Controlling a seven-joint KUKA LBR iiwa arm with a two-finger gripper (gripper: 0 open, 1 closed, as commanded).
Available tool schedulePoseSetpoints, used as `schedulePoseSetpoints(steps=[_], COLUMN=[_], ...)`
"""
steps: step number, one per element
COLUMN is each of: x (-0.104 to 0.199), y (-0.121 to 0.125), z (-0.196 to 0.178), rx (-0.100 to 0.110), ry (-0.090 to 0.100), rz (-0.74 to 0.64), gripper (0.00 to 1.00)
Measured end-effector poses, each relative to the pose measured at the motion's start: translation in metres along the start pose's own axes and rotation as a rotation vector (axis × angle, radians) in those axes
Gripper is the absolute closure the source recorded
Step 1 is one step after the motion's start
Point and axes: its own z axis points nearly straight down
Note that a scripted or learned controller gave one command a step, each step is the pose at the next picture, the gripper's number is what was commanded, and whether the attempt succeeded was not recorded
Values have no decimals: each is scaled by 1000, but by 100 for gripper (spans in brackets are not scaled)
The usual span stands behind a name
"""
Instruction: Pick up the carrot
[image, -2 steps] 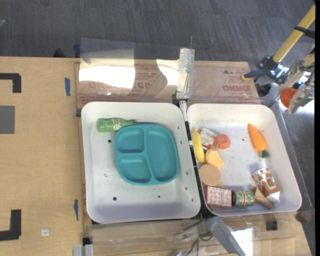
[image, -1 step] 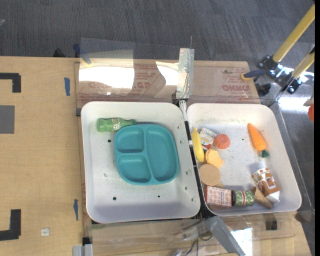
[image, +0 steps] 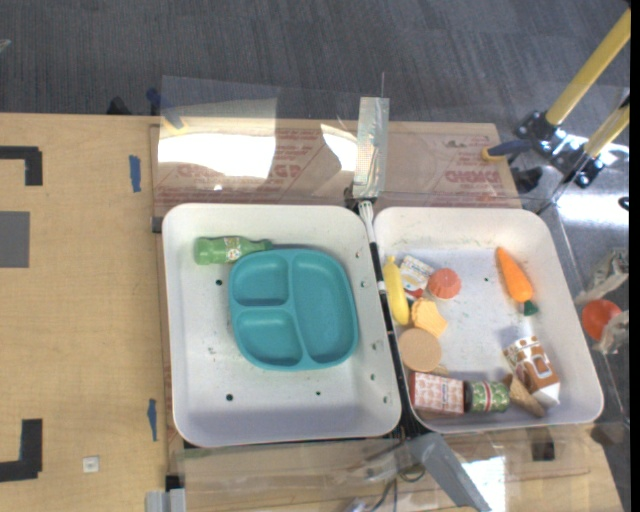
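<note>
The carrot (image: 515, 275) lies in the right bin (image: 560, 245), at about 2 o'clock on its floor. It lies close to the right wall but apart from it. Its thin orange end points to 11 o'clock and its green stub to 5 o'clock. Bare white floor lies open at its 9 o'clock side, as far as a red round toy (image: 445, 283), and also toward 12 o'clock up to the back wall. At 6 o'clock, well apart, stands a small carton (image: 530, 365).

A banana (image: 397, 292) runs along the left wall, with a tan disc (image: 420, 350) near it. Two cans (image: 462, 394) lie end to end along the front wall. In the left bin (image: 185, 330), a teal divided plate (image: 295, 305) takes the middle and a green bottle (image: 230, 248) lies at 11 o'clock.
</note>
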Motion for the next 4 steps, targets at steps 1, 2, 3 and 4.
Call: schedulePoseSetpoints(steps=[1,2,3,4], x=[-4,-6,-8,-10], y=[0,-1,-1,-2], z=[-17,-28,-40,-51], rx=[7,10,13,16], ry=[-19,-27,-35,-44], rz=[-1,0,1,2], gripper=[100,100,100,100])
